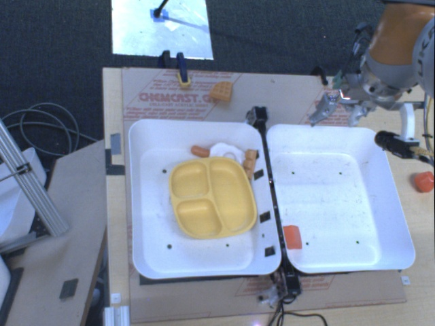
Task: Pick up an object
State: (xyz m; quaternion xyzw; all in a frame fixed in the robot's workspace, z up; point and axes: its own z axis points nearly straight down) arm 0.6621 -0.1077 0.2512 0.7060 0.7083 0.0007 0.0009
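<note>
In the left bin (pixel 146 182) a yellow divided plate (pixel 211 198) lies flat, with an orange sausage-shaped piece (pixel 200 151), a small white piece (pixel 226 152) and a tan block (pixel 250 160) along its far edge. The right bin (pixel 380 202) holds a small orange-red block (pixel 291 236) at its near left corner, apart from everything else. The gripper (pixel 338 109) hovers above the far rim of the right bin with nothing between its fingers; whether they are spread or closed cannot be told. The block looks light, stiff and easy to pinch across its flat sides, though the bin wall just beside it crowds one finger. The plate looks smooth, wide and awkward, offering only its thin rim.
</note>
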